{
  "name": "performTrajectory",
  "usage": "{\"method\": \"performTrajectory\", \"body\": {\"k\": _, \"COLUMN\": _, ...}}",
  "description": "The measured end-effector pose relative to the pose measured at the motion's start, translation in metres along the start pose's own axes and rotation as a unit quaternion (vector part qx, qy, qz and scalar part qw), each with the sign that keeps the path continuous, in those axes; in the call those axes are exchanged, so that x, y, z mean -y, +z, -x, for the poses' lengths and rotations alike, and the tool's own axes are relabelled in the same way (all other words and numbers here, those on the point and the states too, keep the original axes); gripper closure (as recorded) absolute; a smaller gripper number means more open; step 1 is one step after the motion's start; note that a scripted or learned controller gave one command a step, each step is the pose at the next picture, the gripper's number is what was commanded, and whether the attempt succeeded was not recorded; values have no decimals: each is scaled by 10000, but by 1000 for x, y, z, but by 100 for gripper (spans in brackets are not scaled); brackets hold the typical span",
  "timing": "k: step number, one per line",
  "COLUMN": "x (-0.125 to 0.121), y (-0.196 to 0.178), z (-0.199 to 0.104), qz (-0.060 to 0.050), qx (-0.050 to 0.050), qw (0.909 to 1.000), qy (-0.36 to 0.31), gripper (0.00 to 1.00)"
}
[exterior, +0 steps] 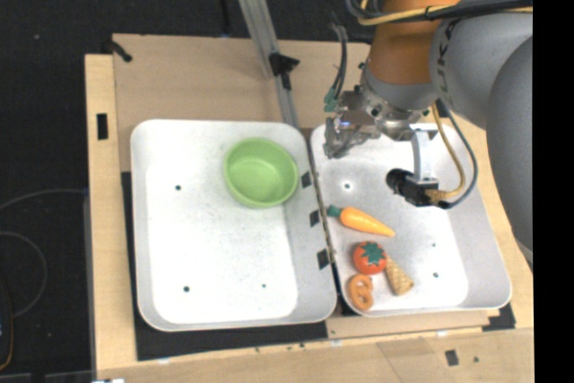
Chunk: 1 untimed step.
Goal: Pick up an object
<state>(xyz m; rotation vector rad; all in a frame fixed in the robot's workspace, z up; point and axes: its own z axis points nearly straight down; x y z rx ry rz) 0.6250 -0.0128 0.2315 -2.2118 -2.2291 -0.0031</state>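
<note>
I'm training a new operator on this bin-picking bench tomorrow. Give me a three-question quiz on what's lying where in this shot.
1. True or false: the green bowl lies in the same bin as the carrot.
2. Which thing lies nearest the pincer? A) tomato B) carrot C) bowl
3. Fill in: the pincer hangs over the ____ bin's far corner, close to the divide between the bins.

Key
1. False: the bowl is in the left bin, the carrot in the right bin.
2. B
3. right
</note>
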Motion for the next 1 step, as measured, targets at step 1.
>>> {"method": "performTrajectory", "body": {"k": 1, "x": 6, "y": -12, "z": -59, "qz": 14, "qx": -1, "qw": 10000, "qy": -6, "gripper": 100}}
